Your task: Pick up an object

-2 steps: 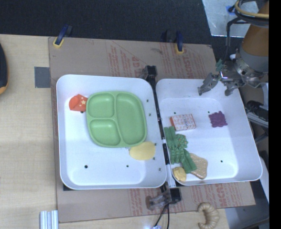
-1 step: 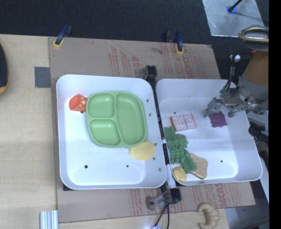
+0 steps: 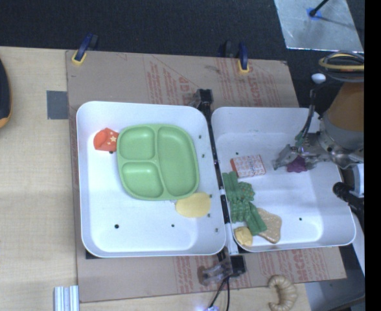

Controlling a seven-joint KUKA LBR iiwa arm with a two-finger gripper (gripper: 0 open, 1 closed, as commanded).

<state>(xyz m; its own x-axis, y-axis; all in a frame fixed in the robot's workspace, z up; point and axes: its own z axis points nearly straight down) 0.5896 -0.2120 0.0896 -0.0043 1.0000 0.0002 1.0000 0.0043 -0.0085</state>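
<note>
Purple object (image 3: 297,165), small and dark, sits in the right bin (image 3: 320,229) toward its 2 o'clock corner, right at the tips of the gripper (image 3: 295,158). Metal fingers spread to either side of it, jaws apart; whether they press on it I cannot tell, and the object appears to rest at the bin floor. Grey arm (image 3: 346,118) with its orange band comes in from 3 o'clock.

At 9 o'clock from the purple object, well apart, a small card with red print (image 3: 248,166) lies flat. Below that, toward 7 o'clock, a green leafy toy (image 3: 241,199) runs along the bin's left wall down to the lower edge. Touching its lower end, a tan flat piece (image 3: 270,225) and a yellow round piece (image 3: 243,236) lie at the bin's 7 o'clock corner.

Left bin (image 3: 100,225) sits just beside the right one, walls touching. Green divided plate (image 3: 158,161), three compartments, lies in its upper middle. Red object with a yellow star (image 3: 105,139) is at the plate's 9 o'clock edge, touching. Pale yellow piece (image 3: 193,205) lies at the plate's 5 o'clock rim.

Both bins rest on a cardboard sheet (image 3: 145,83) held by blue and yellow clamps at 12 o'clock. Tan curled object (image 3: 283,292) lies on the bench at 6 o'clock, outside the bins.
</note>
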